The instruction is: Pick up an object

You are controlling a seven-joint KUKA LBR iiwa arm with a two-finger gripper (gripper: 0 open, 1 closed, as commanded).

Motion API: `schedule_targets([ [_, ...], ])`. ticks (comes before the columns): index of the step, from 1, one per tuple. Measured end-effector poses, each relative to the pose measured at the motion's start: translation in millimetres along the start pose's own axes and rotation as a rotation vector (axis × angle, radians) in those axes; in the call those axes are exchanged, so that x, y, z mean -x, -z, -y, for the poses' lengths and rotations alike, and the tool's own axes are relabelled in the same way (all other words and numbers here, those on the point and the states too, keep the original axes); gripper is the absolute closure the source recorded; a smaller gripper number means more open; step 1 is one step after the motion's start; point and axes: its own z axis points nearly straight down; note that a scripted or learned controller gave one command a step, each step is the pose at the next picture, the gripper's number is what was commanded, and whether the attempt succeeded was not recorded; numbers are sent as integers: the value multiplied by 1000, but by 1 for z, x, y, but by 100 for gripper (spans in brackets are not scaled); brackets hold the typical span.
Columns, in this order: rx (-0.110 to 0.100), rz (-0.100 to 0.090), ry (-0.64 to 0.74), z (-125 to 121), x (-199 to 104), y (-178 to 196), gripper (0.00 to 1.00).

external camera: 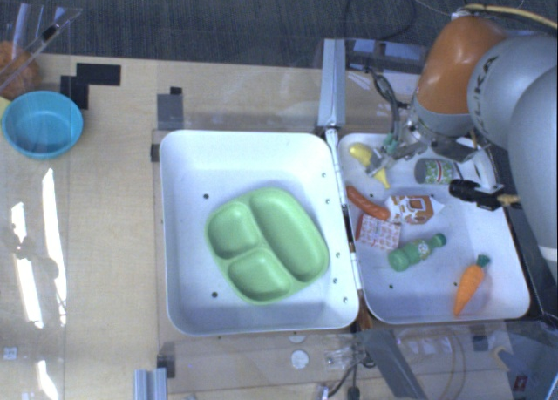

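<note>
The right bin [497, 302] holds several small items: a yellow banana [362, 154] at its far left corner, a red sausage [368, 204], a pink checkered wafer [377, 233], a small white and brown carton [417, 208], a green bottle [415, 252], an orange carrot [470, 284] and a grey-green can [436, 170]. My gripper [386, 156] is down in the far part of this bin, right at the banana's right end. The grey wrist and orange band [458, 50] rise behind it and hide the bin's far right corner.
A green three-part plate [266, 243] lies in the left bin [187, 302]. A metal divider post [330, 84] stands between the bins at the back. A blue bowl [42, 124] sits on the bench at the far left.
</note>
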Motion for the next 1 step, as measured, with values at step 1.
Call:
schedule_targets([
  [1,1,-1,-87,-19,-37,92,100],
])
